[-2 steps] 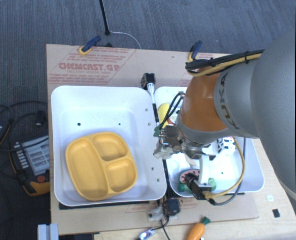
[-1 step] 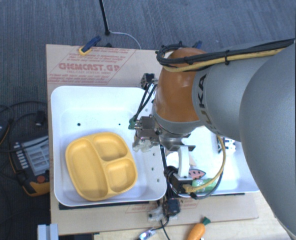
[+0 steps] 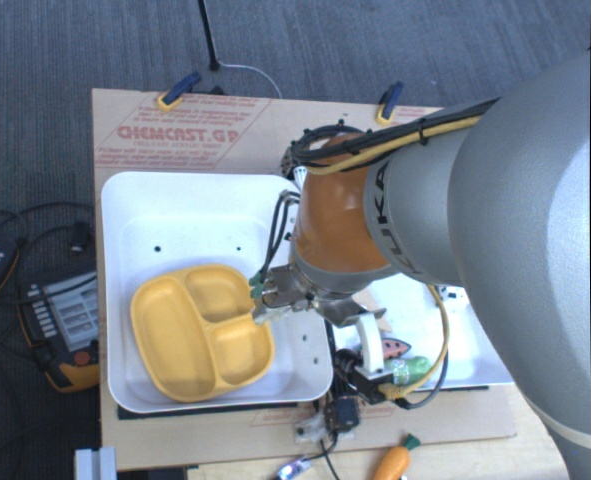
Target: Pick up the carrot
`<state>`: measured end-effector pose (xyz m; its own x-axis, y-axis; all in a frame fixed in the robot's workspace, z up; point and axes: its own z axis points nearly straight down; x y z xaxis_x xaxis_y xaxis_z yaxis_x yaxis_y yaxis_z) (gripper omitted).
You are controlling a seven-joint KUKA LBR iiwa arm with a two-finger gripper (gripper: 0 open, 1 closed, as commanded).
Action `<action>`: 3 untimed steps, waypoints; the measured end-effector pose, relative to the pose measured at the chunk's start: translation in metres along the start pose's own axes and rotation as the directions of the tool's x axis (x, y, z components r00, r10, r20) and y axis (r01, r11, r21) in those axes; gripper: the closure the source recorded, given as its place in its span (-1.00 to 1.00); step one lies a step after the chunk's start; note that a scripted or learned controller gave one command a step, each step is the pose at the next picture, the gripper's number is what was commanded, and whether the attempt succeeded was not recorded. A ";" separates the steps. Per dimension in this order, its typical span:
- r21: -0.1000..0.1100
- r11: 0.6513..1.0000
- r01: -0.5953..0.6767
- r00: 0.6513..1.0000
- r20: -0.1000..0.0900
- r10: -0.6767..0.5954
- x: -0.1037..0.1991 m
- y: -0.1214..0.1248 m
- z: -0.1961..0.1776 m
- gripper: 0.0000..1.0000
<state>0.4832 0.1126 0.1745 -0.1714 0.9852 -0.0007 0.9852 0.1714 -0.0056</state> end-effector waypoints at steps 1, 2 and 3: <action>0.000 0.925 -0.379 0.925 0.001 0.379 0.030 0.012 0.009 1.00; -0.017 0.992 -0.122 0.992 -0.006 0.122 0.010 0.036 0.065 1.00; -0.034 0.951 0.307 0.952 0.013 -0.306 -0.013 0.048 0.081 1.00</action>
<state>0.5327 0.1078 0.0935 -0.4651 0.8852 -0.0121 0.8847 0.4653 0.0281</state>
